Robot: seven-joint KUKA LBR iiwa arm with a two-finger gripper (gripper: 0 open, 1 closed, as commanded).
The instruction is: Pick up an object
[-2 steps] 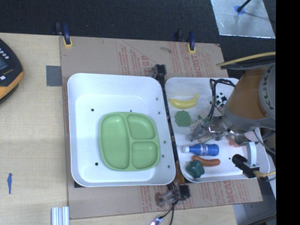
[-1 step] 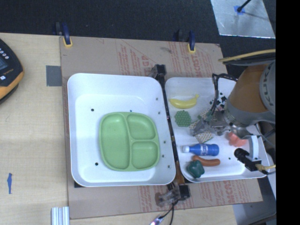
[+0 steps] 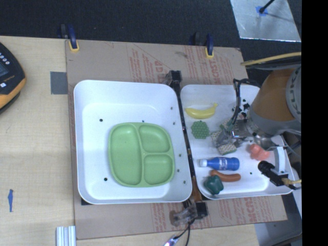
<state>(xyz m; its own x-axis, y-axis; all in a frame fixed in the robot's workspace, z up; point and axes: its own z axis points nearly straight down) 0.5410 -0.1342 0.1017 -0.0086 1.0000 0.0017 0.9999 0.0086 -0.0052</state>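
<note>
The arm (image 3: 277, 104) reaches in from 3 o'clock, its jaws low over the right bin (image 3: 256, 187) near a grey object (image 3: 225, 146); whether they are wide or narrow I cannot tell. At 9 o'clock of them lie a banana (image 3: 201, 110) and green ball (image 3: 200, 129); a bottle (image 3: 220, 163) lies at 6 o'clock

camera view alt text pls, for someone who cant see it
A grey robot arm reaches from the right into the right white bin, its gripper low among small items: a banana, a blue bottle and a sausage. The left white bin holds a green divided plate.
</note>
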